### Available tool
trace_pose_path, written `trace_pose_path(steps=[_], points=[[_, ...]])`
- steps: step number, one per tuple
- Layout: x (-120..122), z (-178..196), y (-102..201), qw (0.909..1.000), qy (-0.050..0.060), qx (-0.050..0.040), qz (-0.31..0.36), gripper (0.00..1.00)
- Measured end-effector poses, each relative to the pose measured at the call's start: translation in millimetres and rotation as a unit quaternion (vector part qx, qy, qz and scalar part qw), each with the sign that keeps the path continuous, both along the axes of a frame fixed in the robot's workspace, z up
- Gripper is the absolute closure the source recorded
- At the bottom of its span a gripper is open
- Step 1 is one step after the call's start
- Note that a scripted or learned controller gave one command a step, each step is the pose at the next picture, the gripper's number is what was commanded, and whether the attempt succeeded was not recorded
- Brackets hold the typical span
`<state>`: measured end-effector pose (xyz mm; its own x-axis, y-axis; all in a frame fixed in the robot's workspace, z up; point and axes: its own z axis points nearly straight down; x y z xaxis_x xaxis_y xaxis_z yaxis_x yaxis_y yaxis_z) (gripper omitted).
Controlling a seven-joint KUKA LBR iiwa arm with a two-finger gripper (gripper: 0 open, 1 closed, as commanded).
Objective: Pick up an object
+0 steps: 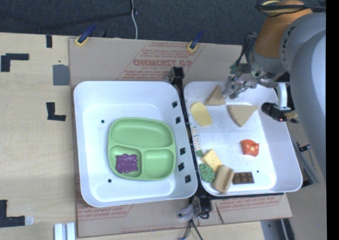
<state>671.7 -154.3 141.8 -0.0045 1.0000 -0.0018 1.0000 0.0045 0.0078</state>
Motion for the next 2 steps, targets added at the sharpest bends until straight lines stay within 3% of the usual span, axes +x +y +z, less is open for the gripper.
trace_pose_path(steps=[1, 2], points=[[-89.0, -38.5, 2.3, 0.9999, 0.009, 0.0019, -0.003, 0.0], [-25.5, 4.6, 38.2, 1.0, 0.001, 0.0007, 0.001, 0.0]])
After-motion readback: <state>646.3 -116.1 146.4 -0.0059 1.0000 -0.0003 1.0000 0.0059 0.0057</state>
